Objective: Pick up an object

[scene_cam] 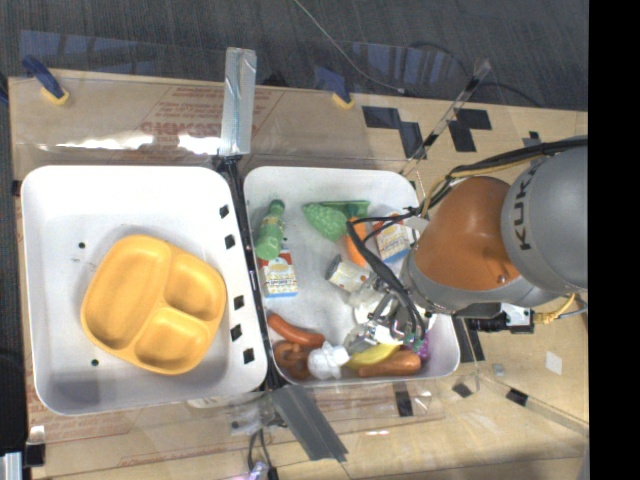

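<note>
Down at 5 o'clock in the right bin (300, 183), the gripper (385, 320) sits low over a clutter: a yellow banana (372, 352) and a sausage (392, 364) just below it, a white lump (326, 362) at its 8 o'clock. Whether it grips anything I cannot tell. Farther up lie a green bottle (270, 233) and a green leaf (330, 216). At 9 o'clock, the left bin (50, 198) holds a yellow tray (152, 302). Beyond, brown bench (150, 108), then dark carpet (150, 8).
</note>
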Robot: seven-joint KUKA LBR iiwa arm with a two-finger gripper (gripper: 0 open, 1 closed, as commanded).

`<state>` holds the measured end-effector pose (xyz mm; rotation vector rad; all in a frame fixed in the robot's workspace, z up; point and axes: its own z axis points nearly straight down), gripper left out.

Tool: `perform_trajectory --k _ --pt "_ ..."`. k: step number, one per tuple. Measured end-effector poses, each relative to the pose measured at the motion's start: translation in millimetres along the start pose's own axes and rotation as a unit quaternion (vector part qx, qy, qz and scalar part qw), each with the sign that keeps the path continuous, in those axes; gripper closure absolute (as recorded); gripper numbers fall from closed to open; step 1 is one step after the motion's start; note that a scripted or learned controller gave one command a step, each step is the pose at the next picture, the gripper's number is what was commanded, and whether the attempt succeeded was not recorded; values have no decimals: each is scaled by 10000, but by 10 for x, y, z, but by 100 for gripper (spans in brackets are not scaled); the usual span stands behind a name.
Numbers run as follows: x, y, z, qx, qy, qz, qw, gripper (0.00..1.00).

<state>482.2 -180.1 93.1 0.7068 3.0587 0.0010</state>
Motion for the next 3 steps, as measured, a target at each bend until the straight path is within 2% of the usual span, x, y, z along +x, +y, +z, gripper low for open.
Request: perform_trajectory --k 1,2,3 --pt "-16 14 -107 -3 -16 -34 10000 100" --pt "81 768 20 -2 12 467 9989 100" --pt "-218 -33 -227 9 4 -367 9993 100"
